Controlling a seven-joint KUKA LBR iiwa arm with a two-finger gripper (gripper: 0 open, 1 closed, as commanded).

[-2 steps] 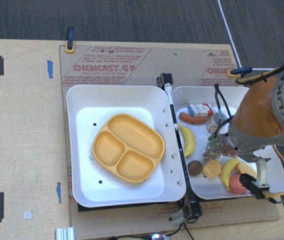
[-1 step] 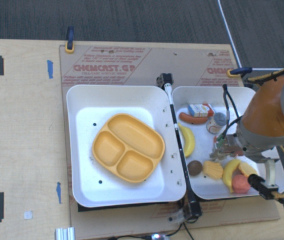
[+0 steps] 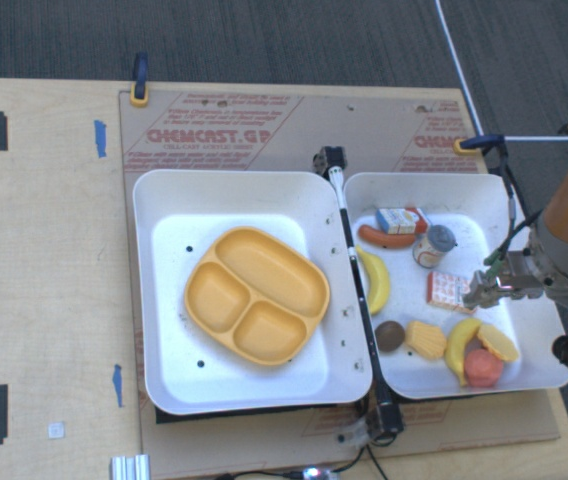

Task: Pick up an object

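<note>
while my pincer (image 3: 484, 290) hangs low over the right bin (image 3: 524, 380), i cannot tell how it is set. a small red-and-white packet (image 3: 446, 289) lies just to its left, about touching the tip. nearer the camera than the pincer lie a banana (image 3: 458, 346), a pink round fruit (image 3: 483, 367) and a corn piece (image 3: 425, 340). well off to its left, the left bin (image 3: 164, 208) holds a yellow divided plate (image 3: 255, 295).

The grey arm is reaching in from the desk's right edge, its orange band showing, with the hand (image 3: 484, 290) hanging low near the right side.
</note>
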